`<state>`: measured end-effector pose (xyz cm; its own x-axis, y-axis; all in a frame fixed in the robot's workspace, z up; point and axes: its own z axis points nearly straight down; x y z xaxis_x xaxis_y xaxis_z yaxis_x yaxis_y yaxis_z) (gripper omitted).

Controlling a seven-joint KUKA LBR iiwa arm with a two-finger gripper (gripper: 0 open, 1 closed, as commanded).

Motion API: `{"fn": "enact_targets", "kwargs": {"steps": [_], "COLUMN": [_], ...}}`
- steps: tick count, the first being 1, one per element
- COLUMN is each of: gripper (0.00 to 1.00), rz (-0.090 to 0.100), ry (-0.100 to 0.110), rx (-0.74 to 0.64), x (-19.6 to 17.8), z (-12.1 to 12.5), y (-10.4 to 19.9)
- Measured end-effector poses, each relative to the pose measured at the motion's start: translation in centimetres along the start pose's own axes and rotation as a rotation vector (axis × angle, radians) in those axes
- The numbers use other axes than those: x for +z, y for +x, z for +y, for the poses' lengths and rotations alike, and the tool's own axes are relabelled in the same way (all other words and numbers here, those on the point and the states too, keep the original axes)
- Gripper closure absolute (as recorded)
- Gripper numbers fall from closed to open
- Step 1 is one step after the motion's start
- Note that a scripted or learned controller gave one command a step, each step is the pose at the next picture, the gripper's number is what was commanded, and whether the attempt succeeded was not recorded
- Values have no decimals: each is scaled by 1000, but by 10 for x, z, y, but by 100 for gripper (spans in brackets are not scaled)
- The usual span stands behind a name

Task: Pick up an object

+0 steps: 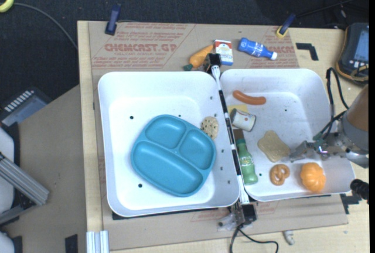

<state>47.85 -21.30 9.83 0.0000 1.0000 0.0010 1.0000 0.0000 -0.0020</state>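
claw [297,154] over right bin [304,85]

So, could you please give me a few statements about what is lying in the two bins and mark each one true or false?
1. The blue divided tray lies in the left bin. True.
2. The cookie sits in the right bin. False: it lies in the left bin, near the divider, beside the tray.
3. The hot dog lies in the right bin, toward its far side. True.
4. The orange is held up in the claw. False: it rests on the right bin's floor, just below the claw.
5. The green bottle lies along the right bin's left edge. True.
6. The pretzel lies on the tray. False: it lies in the right bin, between the bottle and the orange.
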Motion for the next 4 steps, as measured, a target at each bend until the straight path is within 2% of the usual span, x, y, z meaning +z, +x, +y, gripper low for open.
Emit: {"fn": "enact_targets", "kwargs": {"steps": [1, 2, 3, 4], "gripper": [0, 0, 0, 0], "rz": [-3, 0, -3, 1], "ry": [-4, 0, -5, 1], "rx": [0, 1, -1, 0], "x": [-88, -16, -148, -1], "z": [1, 0, 3, 0], "y": [-1, -10, 9, -10]}}
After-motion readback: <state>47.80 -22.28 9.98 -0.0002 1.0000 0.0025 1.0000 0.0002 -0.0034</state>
